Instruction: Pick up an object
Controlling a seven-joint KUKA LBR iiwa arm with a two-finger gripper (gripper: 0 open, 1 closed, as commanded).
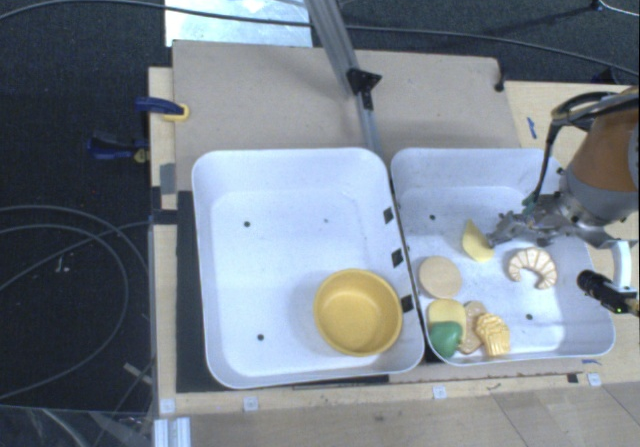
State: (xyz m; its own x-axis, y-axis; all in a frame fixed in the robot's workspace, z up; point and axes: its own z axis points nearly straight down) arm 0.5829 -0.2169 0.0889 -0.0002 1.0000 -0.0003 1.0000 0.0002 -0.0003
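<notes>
Looking down over the bench (440,105) from my remote station, I start with the items nearest the camera. At the front edge of the right bin (450,175), forward and to the left of the claw (510,227), sits a small cluster: a green-and-yellow piece (446,331), a ridged yellow piece (493,334) and a pale tan piece (471,317) squeezed between them, all touching or nearly so. Just behind that cluster lies a flat tan disc (439,277). Far off to the claw's left, in the left bin (290,185), a yellow bowl (358,311) stands upright near the front right corner.

Moving back, a croissant-shaped piece (533,266) lies just in front of the claw, apart from it. A yellow wedge (477,242) lies just beside the claw, on its left and slightly forward; I cannot tell whether the tips touch it. The claw itself sits low in the right bin, reaching in from the right under the grey arm (600,197) with its orange band (610,157). I cannot tell from this angle whether the claw is spread or closed, and I see nothing clearly between its tips.

Behind the claw, a grey pole (330,15) slants across the brown board. Far to the left, a blue clamp (160,108) with a yellow tip grips the bench edge.
</notes>
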